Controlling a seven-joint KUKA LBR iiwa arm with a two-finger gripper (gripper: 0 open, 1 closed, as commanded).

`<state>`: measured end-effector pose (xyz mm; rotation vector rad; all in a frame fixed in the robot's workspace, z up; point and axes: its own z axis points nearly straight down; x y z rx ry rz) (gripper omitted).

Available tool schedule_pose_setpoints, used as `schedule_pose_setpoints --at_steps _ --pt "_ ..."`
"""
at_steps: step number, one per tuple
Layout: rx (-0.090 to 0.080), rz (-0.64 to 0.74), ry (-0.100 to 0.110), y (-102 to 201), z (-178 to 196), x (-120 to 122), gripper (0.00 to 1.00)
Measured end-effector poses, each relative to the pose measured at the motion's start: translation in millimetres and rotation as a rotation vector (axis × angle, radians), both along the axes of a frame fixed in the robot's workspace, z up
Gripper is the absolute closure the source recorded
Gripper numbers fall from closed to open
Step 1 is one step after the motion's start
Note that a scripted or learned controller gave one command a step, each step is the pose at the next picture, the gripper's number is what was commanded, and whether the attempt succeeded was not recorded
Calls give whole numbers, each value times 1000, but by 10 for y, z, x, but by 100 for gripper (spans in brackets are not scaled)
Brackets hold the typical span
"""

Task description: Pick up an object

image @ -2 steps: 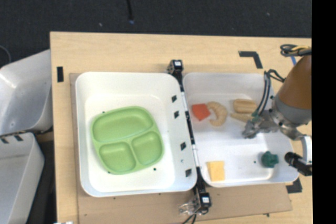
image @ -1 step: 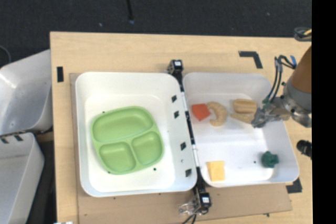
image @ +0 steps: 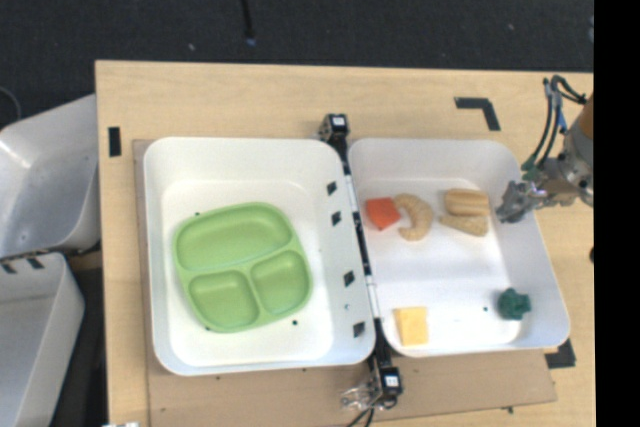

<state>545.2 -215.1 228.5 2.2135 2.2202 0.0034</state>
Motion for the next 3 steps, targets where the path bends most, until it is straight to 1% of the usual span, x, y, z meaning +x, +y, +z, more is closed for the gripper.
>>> schedule_pose_setpoints --at_steps 1,2,3 --pt "1 1 2 -15 264 13 100" --pt "3 3 6 443 148 150 100" --pt "4 4 7 1006 45 269 100"
